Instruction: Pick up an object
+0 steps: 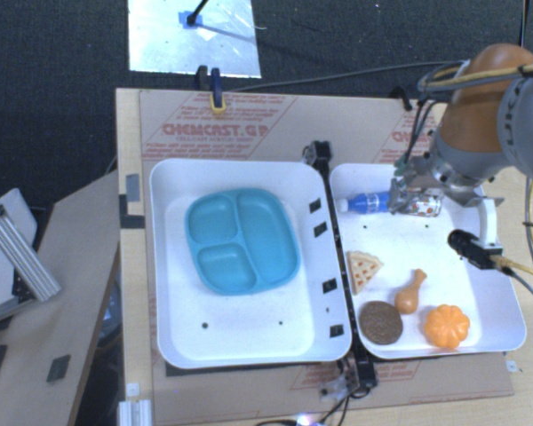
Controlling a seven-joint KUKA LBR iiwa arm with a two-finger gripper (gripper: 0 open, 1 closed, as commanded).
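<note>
You see the grey arm bent over the right white bin (515,322), gripper (415,201) low on the blue-capped plastic bottle (377,203) at its far wall; finger state indeterminable.

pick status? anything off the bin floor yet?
Done: the gripper has reached the right bin and sits low at the blue-capped bottle near its back wall. In hand: a grasp there; I can't tell whether the bottle is gripped. Left: the lift. The waffle piece, cookie, drumstick and pumpkin lie untouched.
</note>
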